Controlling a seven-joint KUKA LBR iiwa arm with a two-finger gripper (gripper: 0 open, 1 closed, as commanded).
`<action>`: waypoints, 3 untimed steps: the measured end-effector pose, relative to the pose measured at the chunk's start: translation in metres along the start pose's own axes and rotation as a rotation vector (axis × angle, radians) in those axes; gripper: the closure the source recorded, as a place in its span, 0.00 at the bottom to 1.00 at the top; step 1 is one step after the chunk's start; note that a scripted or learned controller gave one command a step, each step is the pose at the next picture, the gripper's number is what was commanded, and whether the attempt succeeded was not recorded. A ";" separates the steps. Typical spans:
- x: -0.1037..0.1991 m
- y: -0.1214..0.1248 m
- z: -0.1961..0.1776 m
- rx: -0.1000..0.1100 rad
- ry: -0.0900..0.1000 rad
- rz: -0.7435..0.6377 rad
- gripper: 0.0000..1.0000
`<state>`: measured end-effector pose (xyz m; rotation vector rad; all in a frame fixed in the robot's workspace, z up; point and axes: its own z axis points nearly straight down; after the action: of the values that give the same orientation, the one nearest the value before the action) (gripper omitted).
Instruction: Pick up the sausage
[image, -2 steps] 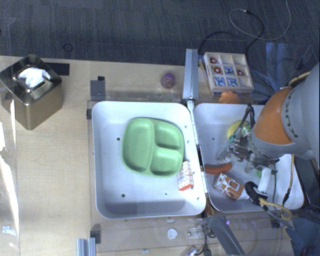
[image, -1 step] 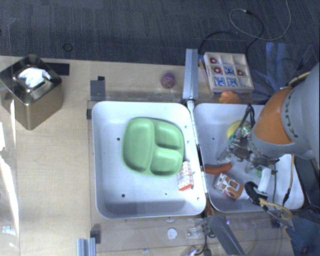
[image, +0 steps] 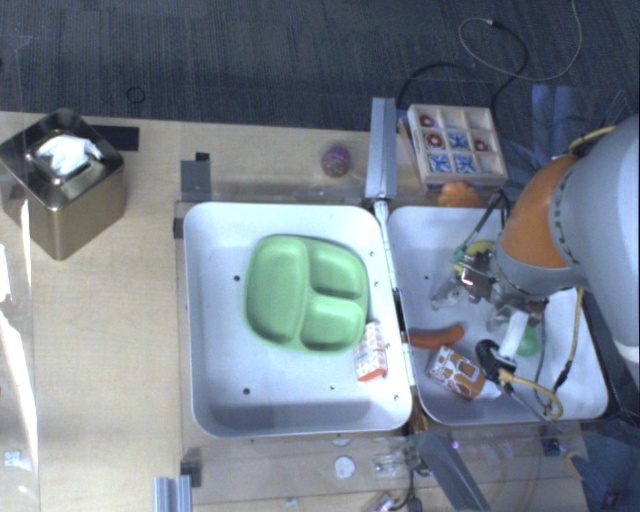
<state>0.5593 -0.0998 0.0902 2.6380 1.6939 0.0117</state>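
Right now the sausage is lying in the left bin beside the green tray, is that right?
Not quite. The sausage lies in the right bin, near its left wall, not in the left bin. The green tray sits in the left bin. The camera view shows this.

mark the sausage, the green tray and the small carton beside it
sausage (image: 437, 337), camera view, middle of its length.
green tray (image: 285, 290), camera view, floor of its large left compartment.
small carton (image: 372, 353), camera view, its upper face.
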 end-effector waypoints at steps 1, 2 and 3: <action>-0.005 -0.034 -0.001 -0.009 0.001 -0.217 0.00; -0.004 -0.031 -0.013 -0.017 0.001 -0.218 1.00; -0.004 -0.031 -0.013 -0.017 0.001 -0.218 0.00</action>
<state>0.5292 -0.0906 0.1031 2.4264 1.9621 0.0261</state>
